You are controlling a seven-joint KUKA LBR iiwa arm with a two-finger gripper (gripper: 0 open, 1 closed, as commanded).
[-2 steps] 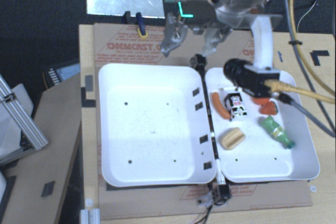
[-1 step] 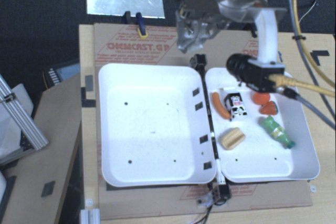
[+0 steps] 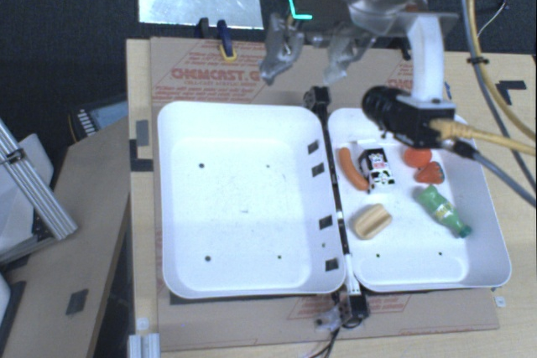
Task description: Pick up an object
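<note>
My gripper hangs high over the back edge of the bins, above the seam between them, its two grey fingers spread apart with nothing between them. In the right bin lie an orange sausage, a small black-and-white toy, a red piece, a green bottle and a tan bread roll. All of them lie well below and to the right of the gripper.
The left bin sits beside the right one, joined by a black clip strip. A black cylinder on a white post leans over the right bin's back edge. Yellow cables run off to the right.
</note>
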